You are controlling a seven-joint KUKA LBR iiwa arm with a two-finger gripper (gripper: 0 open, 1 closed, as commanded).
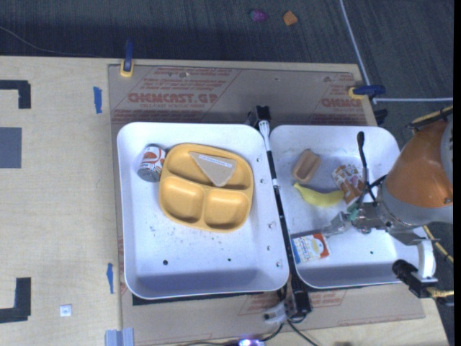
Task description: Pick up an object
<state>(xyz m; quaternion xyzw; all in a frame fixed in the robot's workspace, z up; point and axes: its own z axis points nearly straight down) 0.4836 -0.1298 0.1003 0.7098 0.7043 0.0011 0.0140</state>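
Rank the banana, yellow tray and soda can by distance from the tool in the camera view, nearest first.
From the tool:
1. Banana, right bin, just up-left.
2. Yellow tray, left bin's middle.
3. Soda can, left bin's far-left corner.

Even, fairly bright overhead light; white bins point(137, 215) near overexposed, with mild glare on their floors; soft short shadows under the yellow tray point(205, 193); dark floor point(180, 13) at top underexposed; image low-resolution, slightly soft throughout.
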